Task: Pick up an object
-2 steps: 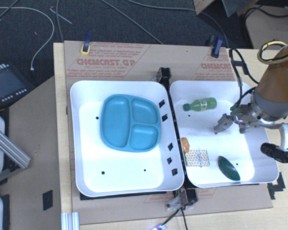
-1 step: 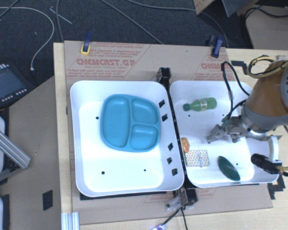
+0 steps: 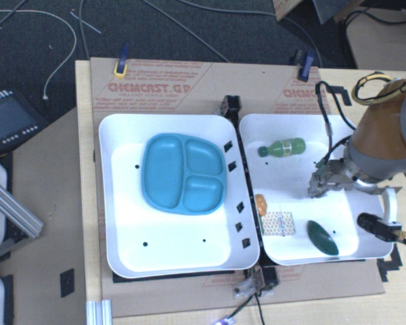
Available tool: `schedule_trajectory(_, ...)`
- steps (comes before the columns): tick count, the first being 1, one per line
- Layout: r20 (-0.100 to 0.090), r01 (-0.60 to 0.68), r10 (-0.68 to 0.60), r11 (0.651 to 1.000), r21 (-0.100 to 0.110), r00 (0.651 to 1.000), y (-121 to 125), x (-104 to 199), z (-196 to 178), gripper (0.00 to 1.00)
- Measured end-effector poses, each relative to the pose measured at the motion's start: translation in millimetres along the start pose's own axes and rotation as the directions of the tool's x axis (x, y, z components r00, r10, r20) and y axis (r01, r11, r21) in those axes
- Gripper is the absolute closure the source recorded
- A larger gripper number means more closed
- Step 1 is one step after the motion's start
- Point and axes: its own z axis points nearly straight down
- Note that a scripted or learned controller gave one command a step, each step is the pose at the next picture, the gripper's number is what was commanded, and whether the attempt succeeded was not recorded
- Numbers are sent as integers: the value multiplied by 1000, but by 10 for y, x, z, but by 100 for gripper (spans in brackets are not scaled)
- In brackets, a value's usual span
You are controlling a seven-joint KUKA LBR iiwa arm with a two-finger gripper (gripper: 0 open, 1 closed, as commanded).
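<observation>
Single fixed camera above bench (image 3: 189,73), looking down at slant; both bins in frame; arm (image 3: 382,137) enters from right.

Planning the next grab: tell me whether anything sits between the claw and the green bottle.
Nothing visible does. The claw hangs in the right white bin, and the green plastic bottle lies up and to its left, with bare bin floor between them.
</observation>
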Motion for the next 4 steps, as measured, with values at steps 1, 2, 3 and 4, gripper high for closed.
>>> schedule_trajectory(1,3,1,-1,1000,-4,1000,-9,16,-435,100)
schedule_trajectory(2,3,1,-1,1000,-4,1000,8,-55,-891,100)
schedule_trajectory(3,3,2,-2,1000,-5,1000,-37,-42,-1347,100)
schedule_trajectory(4,0,7,-7,1000,-2,1000,24,455,-1414,100)
